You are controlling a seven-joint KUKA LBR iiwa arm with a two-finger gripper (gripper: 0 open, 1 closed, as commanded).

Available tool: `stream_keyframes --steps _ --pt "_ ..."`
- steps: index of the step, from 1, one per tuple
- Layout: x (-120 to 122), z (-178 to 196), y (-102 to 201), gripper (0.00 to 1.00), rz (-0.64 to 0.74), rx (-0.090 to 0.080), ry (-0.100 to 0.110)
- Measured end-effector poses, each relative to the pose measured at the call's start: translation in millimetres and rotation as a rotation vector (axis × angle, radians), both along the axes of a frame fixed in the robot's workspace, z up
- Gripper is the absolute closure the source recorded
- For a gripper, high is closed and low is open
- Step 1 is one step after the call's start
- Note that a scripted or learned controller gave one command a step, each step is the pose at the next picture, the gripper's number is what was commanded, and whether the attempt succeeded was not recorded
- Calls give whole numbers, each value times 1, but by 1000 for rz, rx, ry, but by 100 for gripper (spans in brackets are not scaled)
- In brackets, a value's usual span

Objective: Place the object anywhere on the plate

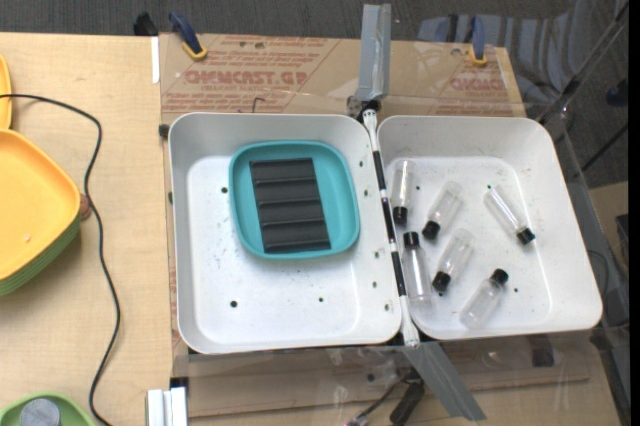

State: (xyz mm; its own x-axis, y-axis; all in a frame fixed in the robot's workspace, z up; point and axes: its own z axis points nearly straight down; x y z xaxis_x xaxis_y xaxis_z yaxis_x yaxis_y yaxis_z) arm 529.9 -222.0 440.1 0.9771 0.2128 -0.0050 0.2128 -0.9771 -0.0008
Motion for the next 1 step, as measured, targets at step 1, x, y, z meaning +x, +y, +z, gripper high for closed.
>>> stream_keyframes --steps 1 --pt "-19 0 0 0 -14 1 2"
